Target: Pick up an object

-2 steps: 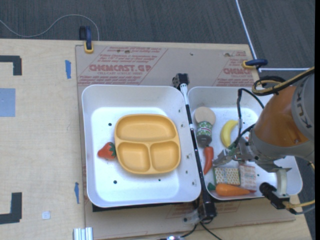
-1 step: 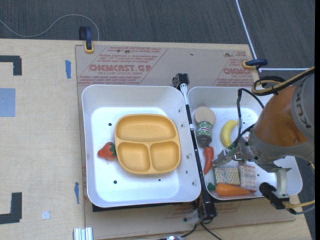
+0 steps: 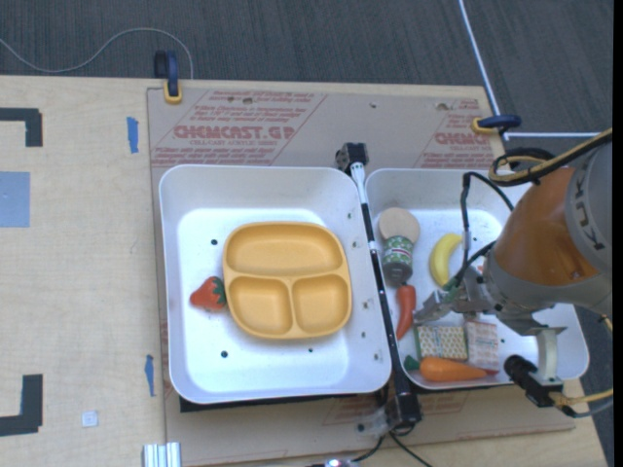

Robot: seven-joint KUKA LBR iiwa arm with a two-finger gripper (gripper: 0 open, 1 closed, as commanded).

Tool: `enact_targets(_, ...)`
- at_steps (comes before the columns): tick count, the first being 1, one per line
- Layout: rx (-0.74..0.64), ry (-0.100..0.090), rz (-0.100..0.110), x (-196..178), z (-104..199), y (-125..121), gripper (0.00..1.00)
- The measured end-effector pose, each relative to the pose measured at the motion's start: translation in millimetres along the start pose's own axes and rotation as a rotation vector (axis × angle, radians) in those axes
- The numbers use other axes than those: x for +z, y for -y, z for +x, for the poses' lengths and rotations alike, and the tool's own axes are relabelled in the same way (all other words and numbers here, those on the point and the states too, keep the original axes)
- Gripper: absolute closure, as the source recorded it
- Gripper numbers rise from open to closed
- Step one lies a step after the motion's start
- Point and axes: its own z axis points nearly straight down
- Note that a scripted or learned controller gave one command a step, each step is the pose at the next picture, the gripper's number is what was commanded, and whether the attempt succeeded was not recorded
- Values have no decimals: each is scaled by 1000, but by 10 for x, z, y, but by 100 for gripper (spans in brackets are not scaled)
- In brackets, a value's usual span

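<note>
We're over the right bin point(image 3: 574, 353); arm point(image 3: 545, 246) reaches in from the right, wrist low over the clutter; jaws point(image 3: 440, 306) sit just above the cracker pack point(image 3: 441, 341), beside the chili point(image 3: 405, 310); can't tell if jaws are apart or together, too small and shadowed; nothing visibly clamped, so we call no grasp.

Why here: every loose pickable in reach is crowded in this bin; likely target is the cracker pack or the chili, both directly under the tool; we judge this as the descend/approach step, pick not yet done.

Target look: cracker pack is flat, squarish, tan with a grid texture, lying flush on the bin floor; thin edge, hard to get under; chili is slim, red, lying lengthwise by the left wall; carrot point(image 3: 451, 369) lies touching the pack's near edge; wrapped snack point(image 3: 483, 339) just right of it; banana point(image 3: 446, 258) and bottle point(image 3: 397, 258) further back.

Left bin point(image 3: 195, 358) holds the yellow tray point(image 3: 287, 278) and a strawberry point(image 3: 208, 294) at its left edge; well apart from the tool.

Risk: tight packing; jaws may nip two items or slip off the flat pack.
</note>
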Motion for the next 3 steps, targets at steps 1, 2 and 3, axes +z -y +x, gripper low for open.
enact_targets(1,-4,-7,2,-4,-38,-4,0)
enact_targets(2,-1,0,0,1,1,-1,0)
enact_targets(3,-3,-3,0,-1,-14,-2,0)
